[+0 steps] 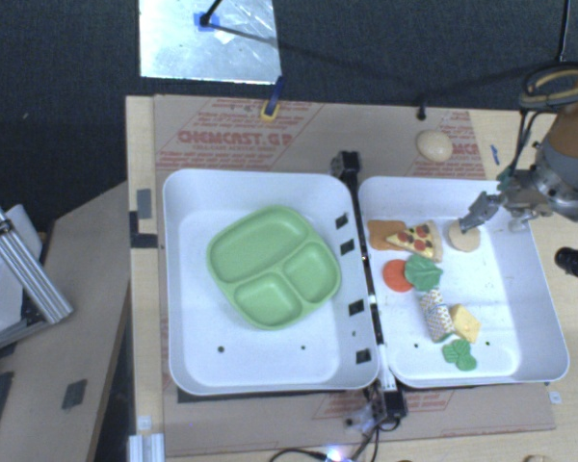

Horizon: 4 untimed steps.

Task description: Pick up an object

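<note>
The gripper (474, 214) is being held low over the right bin (530, 296), at about one o'clock within it; whether anything is being gripped cannot be told from this slant. Just beneath its tip, a pale tan toy cookie (464, 239) is lying on the bin floor. At nine o'clock from the cookie, a toy pizza slice (406, 237) is resting flat. At six o'clock from the pizza, a red toy tomato slice (396, 275) is being overlapped by a green toy lettuce leaf (424, 271). Further toward six o'clock, a patterned grey and white piece (433, 314) is touching a yellow cheese wedge (464, 322), with a small green leafy piece (459, 355) just below. In the left bin (188, 354), a green divided plate (273, 266) is sitting. At twelve o'clock from the bins, red writing on the cardboard sheet (366, 133) is being shown mirrored; it seems to read "QUICKCAST", uncertainly. A beige egg-like ball (433, 144) is lying there.
</note>
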Motion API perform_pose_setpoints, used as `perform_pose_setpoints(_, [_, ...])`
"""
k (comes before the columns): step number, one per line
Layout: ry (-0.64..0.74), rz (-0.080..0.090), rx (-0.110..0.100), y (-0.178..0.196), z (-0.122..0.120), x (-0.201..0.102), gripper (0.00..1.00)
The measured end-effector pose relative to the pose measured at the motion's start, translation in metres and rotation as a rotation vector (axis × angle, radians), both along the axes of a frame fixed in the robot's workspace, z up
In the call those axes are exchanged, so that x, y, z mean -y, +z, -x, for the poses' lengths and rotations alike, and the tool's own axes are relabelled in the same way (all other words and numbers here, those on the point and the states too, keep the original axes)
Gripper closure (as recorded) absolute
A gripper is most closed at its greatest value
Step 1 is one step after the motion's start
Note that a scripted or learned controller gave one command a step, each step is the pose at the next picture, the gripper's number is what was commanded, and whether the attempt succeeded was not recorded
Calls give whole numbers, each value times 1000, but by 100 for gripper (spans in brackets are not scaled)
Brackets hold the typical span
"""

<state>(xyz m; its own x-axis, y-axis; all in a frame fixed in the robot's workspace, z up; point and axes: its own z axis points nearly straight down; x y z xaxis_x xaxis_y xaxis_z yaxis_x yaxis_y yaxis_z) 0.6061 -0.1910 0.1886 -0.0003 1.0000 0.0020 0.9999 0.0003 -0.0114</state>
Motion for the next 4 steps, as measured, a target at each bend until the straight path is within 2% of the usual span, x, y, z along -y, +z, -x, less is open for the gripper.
perform_pose_setpoints(1, [3,3,13,9,-3,-1,0])
perform_pose_setpoints(3, [1,3,11,-89,-7,15,0])
perform_pose_setpoints(4, [2,3,13,-104,-8,15,0])
